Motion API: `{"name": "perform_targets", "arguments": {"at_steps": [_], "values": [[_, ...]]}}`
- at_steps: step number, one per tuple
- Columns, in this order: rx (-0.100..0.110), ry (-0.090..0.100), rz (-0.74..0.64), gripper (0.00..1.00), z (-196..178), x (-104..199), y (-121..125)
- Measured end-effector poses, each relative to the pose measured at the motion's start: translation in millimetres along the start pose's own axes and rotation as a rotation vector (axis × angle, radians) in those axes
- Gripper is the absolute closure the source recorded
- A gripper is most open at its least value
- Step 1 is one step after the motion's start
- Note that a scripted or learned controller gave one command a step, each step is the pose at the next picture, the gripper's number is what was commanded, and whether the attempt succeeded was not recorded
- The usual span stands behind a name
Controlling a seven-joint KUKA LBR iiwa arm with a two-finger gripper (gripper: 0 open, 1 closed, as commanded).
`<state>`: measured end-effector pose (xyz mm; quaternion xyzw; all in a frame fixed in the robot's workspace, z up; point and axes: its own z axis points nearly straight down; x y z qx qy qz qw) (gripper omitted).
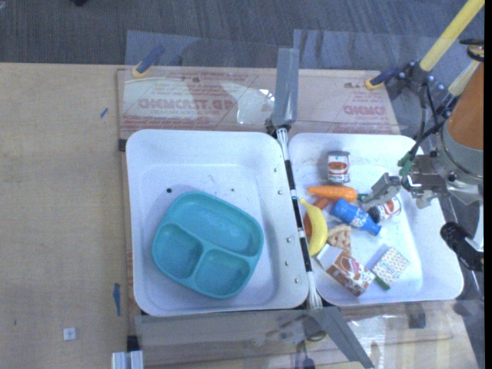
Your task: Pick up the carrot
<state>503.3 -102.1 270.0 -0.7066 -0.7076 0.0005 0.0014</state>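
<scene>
Reaching in from the right, the pincer [379,191] hangs over the right bin [430,283], its grey fingers pointing left toward the clutter. I cannot tell from here whether it is open or closed, and nothing shows between its tips. Just left of it the carrot [332,193] lies flat, pointing left to right, in the middle of that bin. A small can [338,167] stands on its far side, a banana [316,227] curves on its near side by the bin's left wall, and a blue packet [355,215] sits to the carrot's near right, below the pincer. Small boxes [347,271] lie nearer still. Over in the left bin [154,156] rests a teal divided plate [206,243].
</scene>
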Motion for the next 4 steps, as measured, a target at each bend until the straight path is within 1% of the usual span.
{"name": "perform_targets", "arguments": {"at_steps": [1, 2, 3, 4], "values": [[-0.001, -0.001, 0.004, 0.0, 110, 9, 51], [-0.015, -0.003, 0.04, 0.0, 166, 6, 106], [-0.018, -0.004, 0.042, 1.0, 155, 6, 106], [0.003, -0.001, -0.028, 1.0, 86, 47, 163]]}}
